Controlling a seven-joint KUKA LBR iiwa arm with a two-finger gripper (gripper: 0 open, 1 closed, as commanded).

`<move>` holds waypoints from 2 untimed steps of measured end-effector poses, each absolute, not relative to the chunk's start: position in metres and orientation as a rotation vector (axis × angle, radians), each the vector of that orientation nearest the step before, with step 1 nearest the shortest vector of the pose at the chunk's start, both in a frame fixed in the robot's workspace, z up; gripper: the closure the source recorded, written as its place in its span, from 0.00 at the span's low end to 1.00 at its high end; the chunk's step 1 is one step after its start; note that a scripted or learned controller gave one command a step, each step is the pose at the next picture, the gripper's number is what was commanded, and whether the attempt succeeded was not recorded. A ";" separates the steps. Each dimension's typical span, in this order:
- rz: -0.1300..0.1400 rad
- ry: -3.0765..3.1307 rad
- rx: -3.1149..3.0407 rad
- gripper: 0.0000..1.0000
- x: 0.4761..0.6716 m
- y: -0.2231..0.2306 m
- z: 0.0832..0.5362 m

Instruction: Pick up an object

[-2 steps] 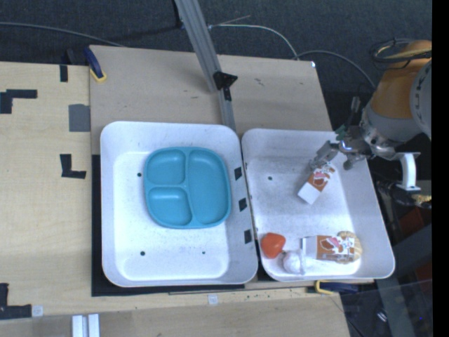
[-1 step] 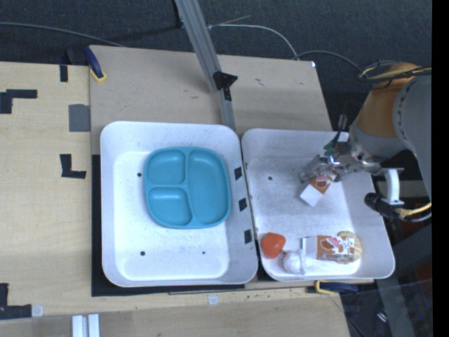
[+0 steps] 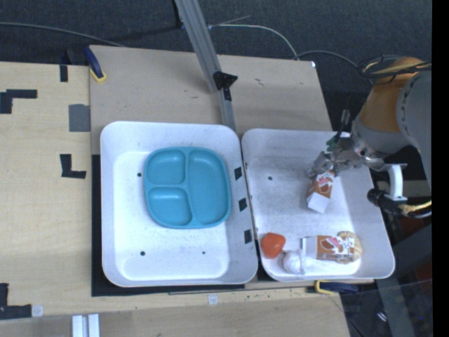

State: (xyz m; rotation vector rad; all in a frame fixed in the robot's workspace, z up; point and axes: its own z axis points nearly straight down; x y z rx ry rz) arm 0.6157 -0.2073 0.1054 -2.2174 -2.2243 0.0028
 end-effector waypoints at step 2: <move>-0.003 -2.227 -2.222 1.00 0.622 -0.204 0.208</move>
